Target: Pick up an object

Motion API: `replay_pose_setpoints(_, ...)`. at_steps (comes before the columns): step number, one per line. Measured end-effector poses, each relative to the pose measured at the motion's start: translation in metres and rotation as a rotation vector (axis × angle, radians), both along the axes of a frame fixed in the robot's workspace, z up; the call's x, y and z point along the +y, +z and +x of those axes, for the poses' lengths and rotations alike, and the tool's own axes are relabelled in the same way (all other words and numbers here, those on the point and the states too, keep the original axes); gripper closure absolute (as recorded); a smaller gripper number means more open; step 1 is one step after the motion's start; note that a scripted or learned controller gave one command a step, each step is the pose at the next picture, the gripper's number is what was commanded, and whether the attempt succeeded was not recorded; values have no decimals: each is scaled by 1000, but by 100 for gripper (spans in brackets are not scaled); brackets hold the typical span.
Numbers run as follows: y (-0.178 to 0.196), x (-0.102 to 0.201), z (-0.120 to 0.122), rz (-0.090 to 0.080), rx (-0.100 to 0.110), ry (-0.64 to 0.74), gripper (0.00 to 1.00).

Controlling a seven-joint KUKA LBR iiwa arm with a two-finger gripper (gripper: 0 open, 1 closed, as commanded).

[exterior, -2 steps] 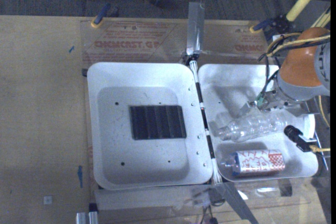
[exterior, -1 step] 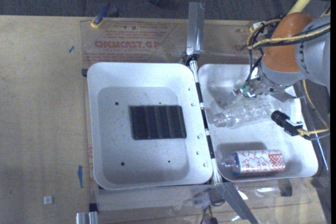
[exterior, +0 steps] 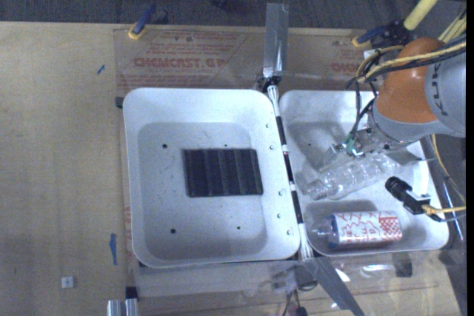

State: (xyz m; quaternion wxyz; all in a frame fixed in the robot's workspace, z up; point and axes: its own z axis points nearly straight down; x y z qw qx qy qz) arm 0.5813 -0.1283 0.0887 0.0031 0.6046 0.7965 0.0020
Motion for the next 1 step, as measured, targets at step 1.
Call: replay_pose_setpoints(1,-1,22,70,-2,-2,85,0)
